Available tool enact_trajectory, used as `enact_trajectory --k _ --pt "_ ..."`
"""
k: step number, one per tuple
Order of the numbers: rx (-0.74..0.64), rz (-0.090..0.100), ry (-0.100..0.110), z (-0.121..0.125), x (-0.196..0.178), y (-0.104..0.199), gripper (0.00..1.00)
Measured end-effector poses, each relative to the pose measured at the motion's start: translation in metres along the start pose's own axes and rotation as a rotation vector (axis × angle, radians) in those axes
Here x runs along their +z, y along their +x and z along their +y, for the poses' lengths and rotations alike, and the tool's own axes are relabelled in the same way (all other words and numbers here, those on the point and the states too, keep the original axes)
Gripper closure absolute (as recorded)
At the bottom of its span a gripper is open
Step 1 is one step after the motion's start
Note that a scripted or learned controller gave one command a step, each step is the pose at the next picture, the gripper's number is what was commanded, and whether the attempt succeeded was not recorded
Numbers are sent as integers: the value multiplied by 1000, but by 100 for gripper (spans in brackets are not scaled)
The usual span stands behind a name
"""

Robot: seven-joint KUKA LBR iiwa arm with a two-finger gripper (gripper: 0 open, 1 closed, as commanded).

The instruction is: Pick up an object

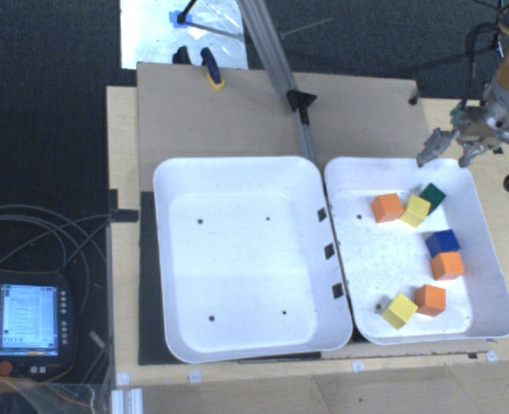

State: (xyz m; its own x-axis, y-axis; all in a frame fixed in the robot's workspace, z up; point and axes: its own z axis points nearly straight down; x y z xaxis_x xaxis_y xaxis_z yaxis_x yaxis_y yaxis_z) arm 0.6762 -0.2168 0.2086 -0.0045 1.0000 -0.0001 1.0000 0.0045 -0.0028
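Because every block lies in the right bin (487, 257), you see the gripper (451, 151) hang open and empty at its two o'clock rim, nearest the green block (434, 197) touching a yellow block (416, 210).

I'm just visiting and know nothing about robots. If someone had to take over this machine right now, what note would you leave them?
Tool: open, holding nothing, hovering above the far rim of the right bin.
Blocks, all in the right bin: orange block, yellow block and green block clustered at the far end; blue block touching an orange one at mid-bin; another yellow and orange at the near end.
Done: nothing picked up yet.
Left: lower the tool, grip one block and lift. The green block looks nearest.
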Motion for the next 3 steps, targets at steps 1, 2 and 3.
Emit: enact_trajectory --k 1,2,3 --pt "0 -1 -3 0 41 -1 0" --pt "-1 -4 -10 -2 86 7 0" --pt "-4 -7 -16 0 71 6 100"
